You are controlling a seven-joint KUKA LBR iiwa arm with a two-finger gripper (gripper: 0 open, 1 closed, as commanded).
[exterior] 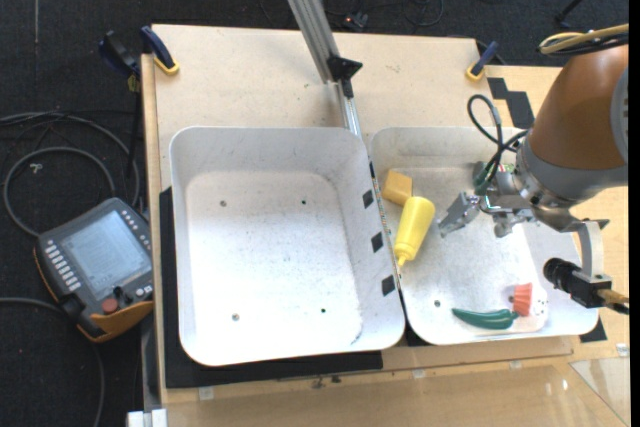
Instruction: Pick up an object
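Here I see the gripper [480, 213] standing open and holding nothing over the right bin [430, 143], with the yellow bottle [412, 227] just left of it, long axis running near-to-far.

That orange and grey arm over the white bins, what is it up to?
The arm's end effector hangs over the right bin, beside a yellow bottle and a small yellow block. It holds nothing. A green pepper-like item and a small orange and white object lie near the bin's front edge. The left bin is beside it.
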